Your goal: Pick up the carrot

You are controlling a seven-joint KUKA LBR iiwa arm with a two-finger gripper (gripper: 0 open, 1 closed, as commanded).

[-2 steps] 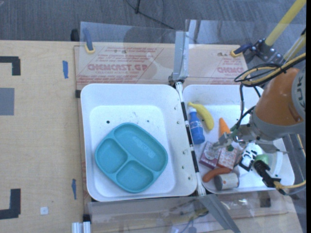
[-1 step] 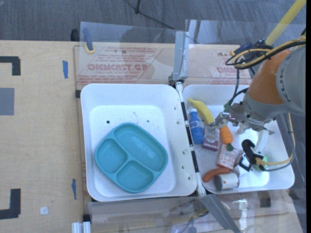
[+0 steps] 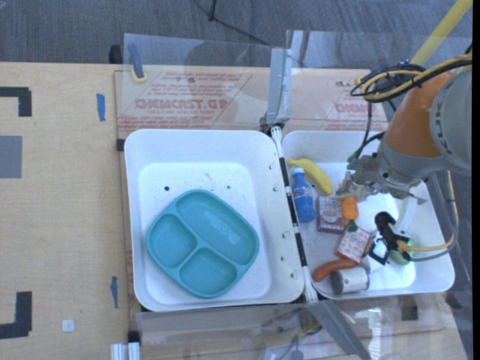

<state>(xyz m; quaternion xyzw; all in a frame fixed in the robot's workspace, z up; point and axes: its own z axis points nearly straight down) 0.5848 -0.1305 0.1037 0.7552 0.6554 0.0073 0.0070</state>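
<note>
Two white bins (image 3: 142, 163); in the right one we see the two-finger gripper (image 3: 349, 193) above the small orange carrot (image 3: 349, 209), its grip state impossible to tell.

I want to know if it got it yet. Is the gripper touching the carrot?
Cannot tell. In the camera view the gripper sits right above the carrot, so any gap or contact is hidden.

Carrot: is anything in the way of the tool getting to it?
Nothing visible stands between them. The tool hangs right by the carrot at its upper edge. A packet lies close beside the carrot toward the bottle, and a small box lies nearer the camera, neither over it.
</note>
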